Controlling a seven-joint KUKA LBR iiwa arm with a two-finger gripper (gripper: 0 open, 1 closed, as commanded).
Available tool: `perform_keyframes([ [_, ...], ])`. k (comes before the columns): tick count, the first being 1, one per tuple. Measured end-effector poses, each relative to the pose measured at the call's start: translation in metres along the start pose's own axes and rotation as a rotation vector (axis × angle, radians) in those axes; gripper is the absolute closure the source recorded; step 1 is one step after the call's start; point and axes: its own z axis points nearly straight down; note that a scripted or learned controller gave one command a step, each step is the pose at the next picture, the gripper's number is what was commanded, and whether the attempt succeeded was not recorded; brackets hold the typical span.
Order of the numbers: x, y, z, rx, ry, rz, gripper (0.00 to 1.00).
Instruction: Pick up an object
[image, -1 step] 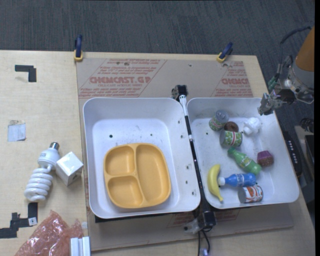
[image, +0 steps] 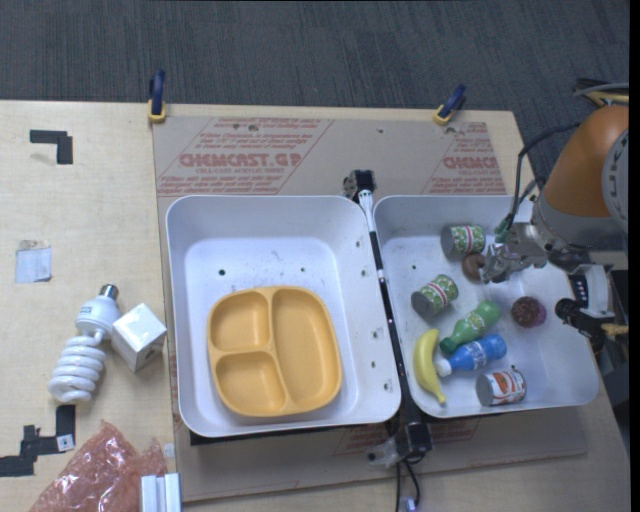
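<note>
The arm (image: 590, 180) reaches in over the far right corner of the right bin (image: 400, 215), and the gripper (image: 497, 262) is low inside that bin, near its far edge. The gripper's state cannot be told from this view.

No object is seen lifted. All contents appear to rest on the bin floor:
- a green-labelled can (image: 465, 239) at the far edge, just beside the gripper;
- a small brown object (image: 473, 267) touching or just beside the gripper; which cannot be determined;
- a second green-labelled can (image: 436, 293) nearer the centre;
- a green bottle (image: 472, 324) and a blue bottle (image: 476, 355) side by side;
- a banana (image: 429, 367) along the near left side;
- a red-labelled can (image: 500, 386) at the near edge;
- a dark round fruit (image: 529, 312) toward the right edge.

The left bin (image: 190, 230) holds a yellow divided tray (image: 273, 351), well apart from the gripper.

Assessment: the approach appears complete; grasp and lift remain. The likely target is the brown object or the far can.
</note>
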Motion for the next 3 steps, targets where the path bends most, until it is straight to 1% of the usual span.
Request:
perform_keyframes([
  [1,0.044,-0.065,0.019,0.001,0.001,0.003,0.00],
  [2,0.074,-0.124,0.019,0.001,0.001,0.003,0.00],
  [3,0.086,-0.123,0.019,-0.001,0.001,0.002,0.00],
])
